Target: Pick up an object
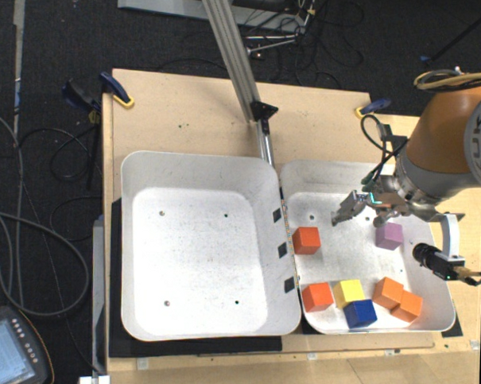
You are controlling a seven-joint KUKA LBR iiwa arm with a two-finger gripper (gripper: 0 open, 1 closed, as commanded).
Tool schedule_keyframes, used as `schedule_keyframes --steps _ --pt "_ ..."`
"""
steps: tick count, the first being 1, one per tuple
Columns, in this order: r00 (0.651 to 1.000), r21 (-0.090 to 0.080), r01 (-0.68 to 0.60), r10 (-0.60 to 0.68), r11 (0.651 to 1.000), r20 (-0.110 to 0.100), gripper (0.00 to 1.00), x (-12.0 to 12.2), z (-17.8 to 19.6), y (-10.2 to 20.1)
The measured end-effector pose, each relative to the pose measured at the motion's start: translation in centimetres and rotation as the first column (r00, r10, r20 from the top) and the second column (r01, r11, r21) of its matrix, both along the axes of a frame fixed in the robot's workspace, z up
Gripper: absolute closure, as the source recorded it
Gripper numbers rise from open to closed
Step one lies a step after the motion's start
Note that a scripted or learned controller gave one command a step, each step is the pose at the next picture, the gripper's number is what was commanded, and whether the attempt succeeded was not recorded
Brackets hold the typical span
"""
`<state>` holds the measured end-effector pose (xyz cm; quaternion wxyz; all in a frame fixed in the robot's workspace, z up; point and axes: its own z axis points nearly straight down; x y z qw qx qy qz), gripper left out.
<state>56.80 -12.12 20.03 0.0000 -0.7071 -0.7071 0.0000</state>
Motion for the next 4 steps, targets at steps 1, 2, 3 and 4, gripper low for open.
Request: schedule_keyframes --steps 1,2,3,4 --pt "1.0 0.001 0.0 0.0 1.0 -0.006 0.0 0.1 -6.0 0.9" --pt "1.0 -0.004 -0.002 0.002 1.0 0.023 0.0 0.8 -8.0 0.8" --pt "1.0 -0.003 0.0 0.0 1.0 0.027 1.0 1.0 -7.0 0.8" --pt "1.0 -0.001 -0.003 0.003 1.0 0.004 1.0 0.4 -2.2 1.5"
